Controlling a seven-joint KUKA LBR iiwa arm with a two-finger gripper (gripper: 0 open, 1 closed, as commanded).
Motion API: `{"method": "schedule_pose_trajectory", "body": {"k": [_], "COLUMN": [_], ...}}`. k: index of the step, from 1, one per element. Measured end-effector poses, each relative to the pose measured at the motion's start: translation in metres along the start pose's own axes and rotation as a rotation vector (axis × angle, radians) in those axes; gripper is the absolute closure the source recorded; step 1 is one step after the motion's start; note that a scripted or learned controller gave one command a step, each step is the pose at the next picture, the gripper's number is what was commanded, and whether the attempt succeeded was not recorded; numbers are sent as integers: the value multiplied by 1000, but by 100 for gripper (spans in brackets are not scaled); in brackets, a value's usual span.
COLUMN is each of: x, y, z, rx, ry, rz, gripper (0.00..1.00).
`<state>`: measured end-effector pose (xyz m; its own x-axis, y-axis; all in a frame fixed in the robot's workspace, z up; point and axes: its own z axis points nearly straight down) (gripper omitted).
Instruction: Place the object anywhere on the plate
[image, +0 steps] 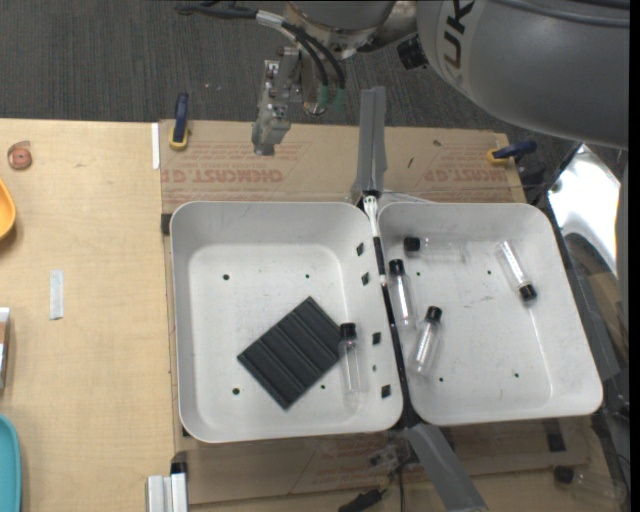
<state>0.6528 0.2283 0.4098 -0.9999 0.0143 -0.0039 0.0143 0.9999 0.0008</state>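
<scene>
A dark grey ribbed plate lies tilted on the floor of the left bin. A clear vial with a black cap lies along the plate's right corner, its cap touching or just beside the plate edge and its body on the bin floor. My gripper hangs high over the cardboard behind the left bin's back wall, well away from both plate and vial. I see nothing in it.
The right bin holds several more clear black-capped vials, one close to the divider. A blue clamp and a second clamp grip the cardboard at the back. The arm's grey body fills the top right.
</scene>
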Motion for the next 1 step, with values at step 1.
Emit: {"method": "schedule_pose_trajectory", "body": {"k": [1], "x": [-5], "y": [0], "z": [-32], "rx": [0], "ry": [-1], "rz": [-122], "gripper": [100]}}
